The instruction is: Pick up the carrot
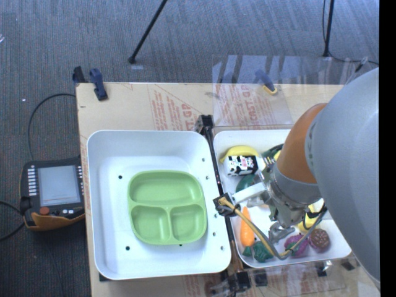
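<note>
Red mirrored lettering on the bench [179, 104] sheet cannot be read.

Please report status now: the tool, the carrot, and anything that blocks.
Tool low in right white bin, finger state unclear. Small orange carrot lying just left of it, not held. Green toy vegetable and purple toy crowd close by.

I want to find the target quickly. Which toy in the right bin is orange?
The carrot, lying near that bin's left wall, just left of the claw. The other toys near it are green, yellow or purple.
</note>
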`<action>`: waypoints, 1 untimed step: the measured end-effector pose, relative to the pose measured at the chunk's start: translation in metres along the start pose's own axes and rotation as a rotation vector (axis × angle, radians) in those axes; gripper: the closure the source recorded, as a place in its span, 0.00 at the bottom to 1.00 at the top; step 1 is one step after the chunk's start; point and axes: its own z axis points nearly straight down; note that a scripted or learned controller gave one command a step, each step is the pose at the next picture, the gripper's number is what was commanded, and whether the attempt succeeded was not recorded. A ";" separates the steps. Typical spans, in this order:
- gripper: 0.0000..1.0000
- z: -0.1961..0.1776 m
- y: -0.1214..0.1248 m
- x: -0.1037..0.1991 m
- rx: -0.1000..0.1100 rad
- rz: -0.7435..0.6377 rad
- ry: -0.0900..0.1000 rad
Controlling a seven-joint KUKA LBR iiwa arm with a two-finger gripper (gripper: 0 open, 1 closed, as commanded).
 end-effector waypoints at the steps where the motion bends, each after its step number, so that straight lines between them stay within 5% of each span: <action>1: 0.00 0.000 0.000 0.000 0.000 0.000 0.000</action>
